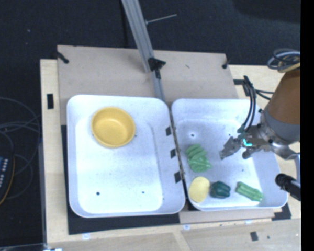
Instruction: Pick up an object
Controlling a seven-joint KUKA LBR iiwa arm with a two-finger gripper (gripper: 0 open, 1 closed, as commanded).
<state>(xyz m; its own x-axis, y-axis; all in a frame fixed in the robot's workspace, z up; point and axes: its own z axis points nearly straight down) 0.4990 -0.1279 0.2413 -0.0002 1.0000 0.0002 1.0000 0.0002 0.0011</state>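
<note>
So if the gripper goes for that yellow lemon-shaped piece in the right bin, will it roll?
The yellow lemon-shaped piece looks rounded and smooth, so it may roll or slip. It sits against the right bin wall, which could block one finger.

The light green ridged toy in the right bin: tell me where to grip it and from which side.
Probably grip the light green ridged toy across its middle, coming straight down. It lies flat and apart from the yellow piece, with bare bin floor on its right, where the gripper hovers; the divider sits close on its left.
</note>
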